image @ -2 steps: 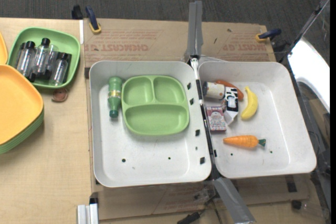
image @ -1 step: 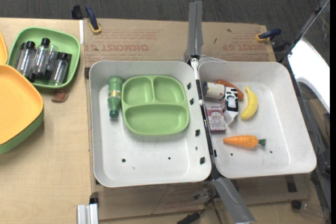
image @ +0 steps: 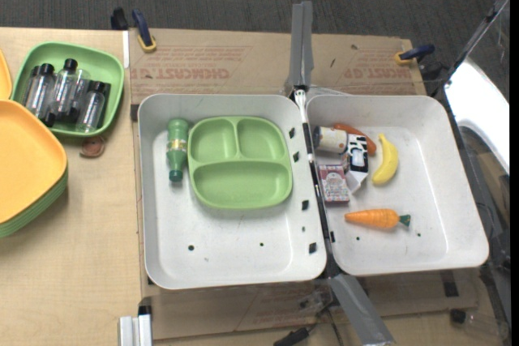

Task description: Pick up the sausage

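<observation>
The sausage (image: 353,130) lies in the right bin (image: 438,243), up by the divider, half hidden behind a can (image: 330,139) and a dark packet (image: 358,153), long axis roughly left-right, banana (image: 385,160) beside it.

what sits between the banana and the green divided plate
In the camera view, between the banana and the green divided plate lies a cluster: a small can, the reddish sausage, a black-and-white packet, a pink carton, plus the bins' adjoining walls.

a robotics lab: clamped cardboard bench (image: 268,65), white bins (image: 162,255), toy food.
</observation>
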You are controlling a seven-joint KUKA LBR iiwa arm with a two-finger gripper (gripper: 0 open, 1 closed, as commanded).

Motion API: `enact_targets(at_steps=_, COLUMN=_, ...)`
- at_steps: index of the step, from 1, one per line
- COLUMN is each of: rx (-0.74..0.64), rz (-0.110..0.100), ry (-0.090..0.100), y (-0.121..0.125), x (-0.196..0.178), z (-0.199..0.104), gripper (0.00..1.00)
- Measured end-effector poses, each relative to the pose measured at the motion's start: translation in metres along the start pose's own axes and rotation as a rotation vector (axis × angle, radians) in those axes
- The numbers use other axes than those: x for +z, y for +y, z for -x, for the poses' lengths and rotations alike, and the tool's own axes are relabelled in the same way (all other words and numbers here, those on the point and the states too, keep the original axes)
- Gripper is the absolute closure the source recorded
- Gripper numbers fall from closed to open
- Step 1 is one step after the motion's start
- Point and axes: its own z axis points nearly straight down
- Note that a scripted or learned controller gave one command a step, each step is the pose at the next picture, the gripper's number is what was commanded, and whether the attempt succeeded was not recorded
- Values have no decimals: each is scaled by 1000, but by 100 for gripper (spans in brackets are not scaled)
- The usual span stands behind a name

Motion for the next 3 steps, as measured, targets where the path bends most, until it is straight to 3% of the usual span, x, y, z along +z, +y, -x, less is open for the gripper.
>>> enact_targets(at_steps=1, rx=-292, rz=1, ry=-1, y=1, x=0, z=-8, gripper=100)
enact_targets(at_steps=3, rx=-861, rz=5, ry=-4, y=-1, x=-1, z=15, gripper=100)
